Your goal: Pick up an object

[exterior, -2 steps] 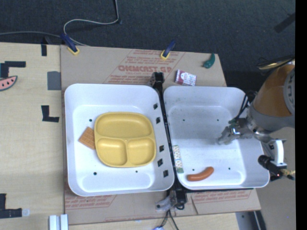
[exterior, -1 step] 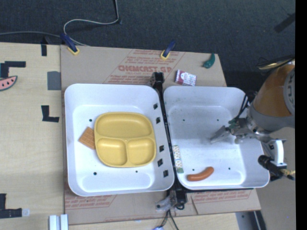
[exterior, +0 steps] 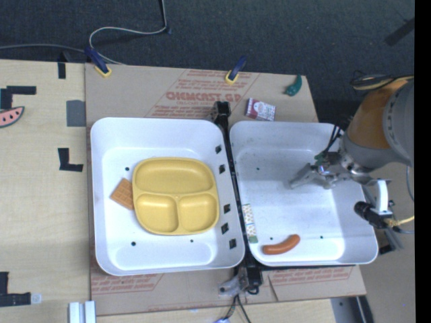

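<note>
Here we find the gripper (exterior: 301,178) low over the right bin (exterior: 283,136), reaching in from the right edge, its metal fingers pointing left toward the middle of the white floor. We cannot tell how far apart the fingers stand, since they read as one grey wedge from this angle; nothing is visible between them. Behind them the wrist is a cluster of dark fittings, and then comes the arm (exterior: 387,130), grey with its orange band, hanging over the bin's right wall.

The floor directly beneath and around the fingers is bare white. The one loose thing in this bin is a hot dog (exterior: 281,245), reddish-orange and slightly curved, lying near the front wall, well apart from the gripper and with open floor between them.

Across the black clips that join the two rims, the left bin (exterior: 108,200) holds a yellow divided plate (exterior: 176,195) with three compartments, sitting about the centre. A tan cracker (exterior: 123,194) pokes out from under the plate's left edge.

Outside the bins, on the cardboard sheet (exterior: 195,93), we see a small red and white packet (exterior: 259,109) just behind the right bin, a teal scrap (exterior: 293,85) near the sheet's back corner, and two yellow and blue clamps (exterior: 100,64) along its back edge.
</note>
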`<state>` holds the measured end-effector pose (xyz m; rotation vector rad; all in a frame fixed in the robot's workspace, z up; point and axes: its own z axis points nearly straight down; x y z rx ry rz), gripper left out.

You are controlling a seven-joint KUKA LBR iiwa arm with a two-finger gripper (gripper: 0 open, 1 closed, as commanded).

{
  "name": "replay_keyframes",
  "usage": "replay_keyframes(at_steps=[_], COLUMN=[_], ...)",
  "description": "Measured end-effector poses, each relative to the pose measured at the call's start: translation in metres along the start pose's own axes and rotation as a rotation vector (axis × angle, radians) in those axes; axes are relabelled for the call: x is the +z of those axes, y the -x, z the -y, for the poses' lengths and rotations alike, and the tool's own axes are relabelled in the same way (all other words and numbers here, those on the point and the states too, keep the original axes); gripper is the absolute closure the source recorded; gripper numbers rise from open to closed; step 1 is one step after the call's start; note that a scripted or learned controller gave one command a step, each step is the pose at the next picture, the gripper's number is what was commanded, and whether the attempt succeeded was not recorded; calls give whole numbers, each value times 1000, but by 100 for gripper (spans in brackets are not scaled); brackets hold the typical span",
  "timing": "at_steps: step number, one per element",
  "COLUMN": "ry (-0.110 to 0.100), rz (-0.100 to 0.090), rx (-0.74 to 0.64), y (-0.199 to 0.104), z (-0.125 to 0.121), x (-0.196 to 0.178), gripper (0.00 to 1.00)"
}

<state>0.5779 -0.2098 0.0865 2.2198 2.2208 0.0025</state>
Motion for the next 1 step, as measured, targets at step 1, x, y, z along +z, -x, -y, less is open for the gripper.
replay_keyframes(at_steps=[1], ry=[6], rz=[5], rx=[0], y=[1], z=[-1], x=[-11], gripper=[100])
